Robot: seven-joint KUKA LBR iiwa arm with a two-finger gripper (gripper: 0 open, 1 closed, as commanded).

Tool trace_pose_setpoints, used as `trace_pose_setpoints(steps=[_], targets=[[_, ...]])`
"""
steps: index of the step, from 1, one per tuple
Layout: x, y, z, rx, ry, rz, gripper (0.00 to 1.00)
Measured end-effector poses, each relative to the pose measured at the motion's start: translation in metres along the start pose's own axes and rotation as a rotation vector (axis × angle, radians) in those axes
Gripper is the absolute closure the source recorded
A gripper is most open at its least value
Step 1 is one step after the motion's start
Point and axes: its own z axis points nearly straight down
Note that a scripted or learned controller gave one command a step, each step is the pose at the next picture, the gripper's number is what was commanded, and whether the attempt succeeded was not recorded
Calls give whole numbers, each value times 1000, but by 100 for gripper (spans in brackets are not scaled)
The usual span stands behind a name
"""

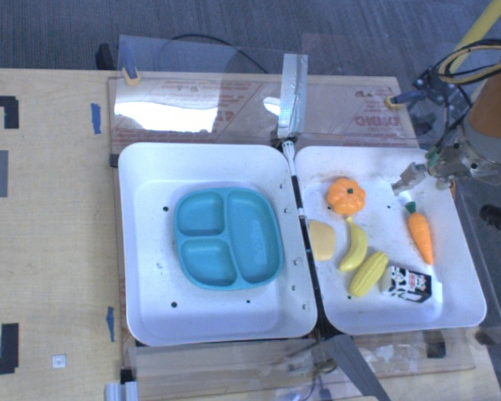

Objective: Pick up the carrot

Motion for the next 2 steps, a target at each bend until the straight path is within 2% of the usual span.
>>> trace_pose_setpoints(steps=[2], targets=[[0, -8, 1, 0, 0, -11, 0]])
